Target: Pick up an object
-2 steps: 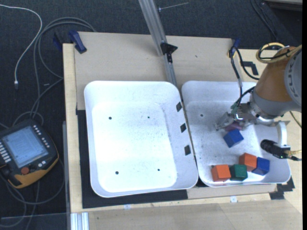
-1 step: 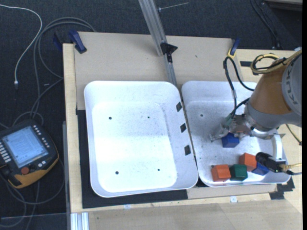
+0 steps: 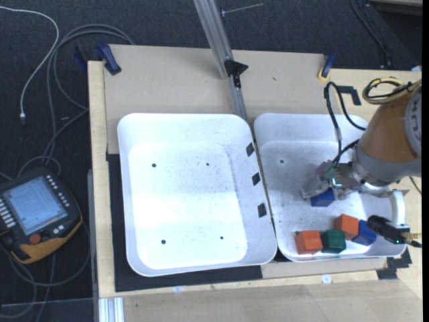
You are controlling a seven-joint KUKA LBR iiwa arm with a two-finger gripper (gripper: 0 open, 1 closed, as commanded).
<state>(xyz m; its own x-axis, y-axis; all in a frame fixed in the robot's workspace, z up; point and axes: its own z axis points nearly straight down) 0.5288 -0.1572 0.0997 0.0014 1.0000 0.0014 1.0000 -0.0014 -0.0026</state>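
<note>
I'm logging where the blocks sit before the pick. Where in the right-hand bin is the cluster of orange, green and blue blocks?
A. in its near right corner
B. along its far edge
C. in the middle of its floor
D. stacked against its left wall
A: the orange block, green block and their neighbours lie together in the right bin's near right corner.
</note>
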